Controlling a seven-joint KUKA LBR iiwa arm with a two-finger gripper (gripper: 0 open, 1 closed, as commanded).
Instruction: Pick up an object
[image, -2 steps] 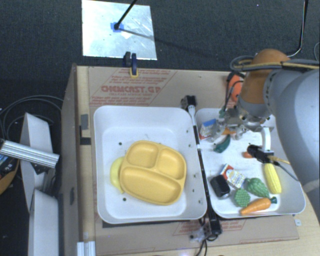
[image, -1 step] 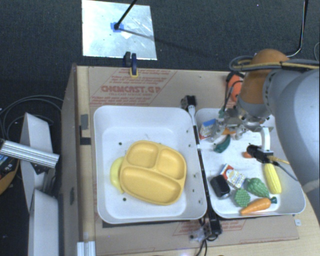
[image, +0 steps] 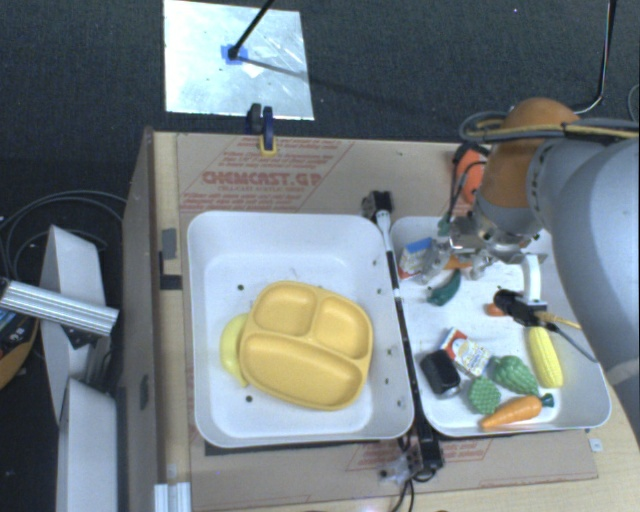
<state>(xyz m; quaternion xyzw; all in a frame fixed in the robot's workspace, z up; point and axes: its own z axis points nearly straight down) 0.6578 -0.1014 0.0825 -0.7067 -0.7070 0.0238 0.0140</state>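
We have the gripper (image: 452, 262) low at the right bin's (image: 590, 400) 11 o'clock end; can't tell its state. Nearest pick: green piece (image: 446, 288) just at its 6 o'clock, long axis roughly 1-to-7. Corn (image: 544, 356) and carrot (image: 514, 410) lie farther, toward 5.

A thick, rounded grey robot arm (image: 600, 215) is showing an orange band (image: 522, 150) above its wrist. Thin cables (image: 545, 128) are running over the orange part, and the metal gripper (image: 462, 250) is looking silvery.
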